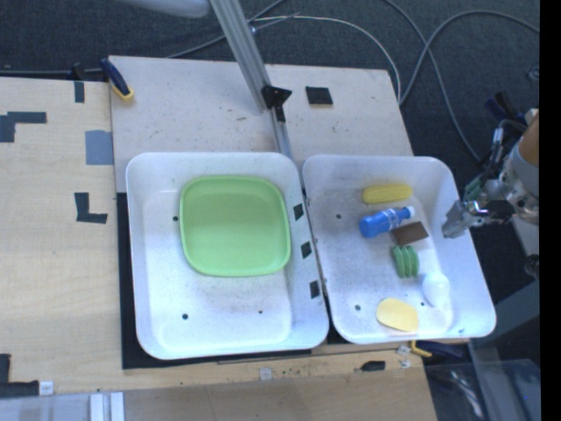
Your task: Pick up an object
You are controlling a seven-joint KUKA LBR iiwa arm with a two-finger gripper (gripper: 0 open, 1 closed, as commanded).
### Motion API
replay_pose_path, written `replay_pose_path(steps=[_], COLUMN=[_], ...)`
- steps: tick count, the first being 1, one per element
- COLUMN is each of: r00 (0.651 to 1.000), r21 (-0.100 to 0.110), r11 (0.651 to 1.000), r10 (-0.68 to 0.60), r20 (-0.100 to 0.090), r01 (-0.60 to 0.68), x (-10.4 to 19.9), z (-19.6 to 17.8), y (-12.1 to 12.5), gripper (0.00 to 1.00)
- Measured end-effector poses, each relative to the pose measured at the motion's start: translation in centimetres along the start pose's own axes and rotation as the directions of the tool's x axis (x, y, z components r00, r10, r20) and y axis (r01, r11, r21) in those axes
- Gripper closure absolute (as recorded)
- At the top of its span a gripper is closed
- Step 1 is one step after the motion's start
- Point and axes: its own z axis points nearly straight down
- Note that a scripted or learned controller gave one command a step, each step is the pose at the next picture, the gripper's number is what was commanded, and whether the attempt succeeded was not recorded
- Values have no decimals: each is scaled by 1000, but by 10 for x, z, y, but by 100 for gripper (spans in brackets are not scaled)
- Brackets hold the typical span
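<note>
Six small objects sit in the right bin (346, 175): yellow piece (387, 193), blue bottle (385, 222), brown block (409, 232), green item (405, 260), white item (436, 288), yellow disc (398, 315). One green plate (235, 225) fills the left bin (149, 261). The gripper (460, 220) hangs at the right rim; its fingers' spread is unclear.
</note>
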Motion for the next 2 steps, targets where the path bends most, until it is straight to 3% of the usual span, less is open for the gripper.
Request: replay_pose_path(steps=[2], r00=[1000], r21=[4], r11=[1000], r10=[-3], r20=[-2], r01=[3], x=[111], z=[-6], y=[28], gripper=[100])
